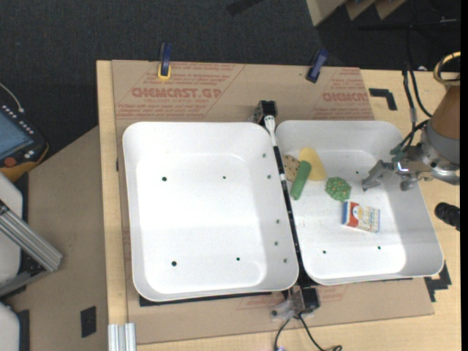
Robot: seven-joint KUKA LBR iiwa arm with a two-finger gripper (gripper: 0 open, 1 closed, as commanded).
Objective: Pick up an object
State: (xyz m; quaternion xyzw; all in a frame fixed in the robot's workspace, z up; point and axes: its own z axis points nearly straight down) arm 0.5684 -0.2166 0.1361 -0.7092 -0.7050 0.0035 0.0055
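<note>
The right bin [409, 251] holds several small objects. A yellow piece [311, 159] lies near the bin's left wall, with a green stick [300, 180] leaning against it and a tan speckled piece [290, 167] beside them. A bumpy green lump [337, 189] sits near the middle. A small red, white and blue box [360, 216] lies below it. My gripper [389, 180] hangs over the bin's right side, to the right of the lump and above the box. Its fingers are spread open with nothing between them.
The left bin [146, 152] sits beside the right one, and a black divider strip [281, 189] runs between them. Both rest on a brown cardboard sheet [219, 86] held by blue clamps [164, 61] at the back. A cable [307, 335] trails at the front.
</note>
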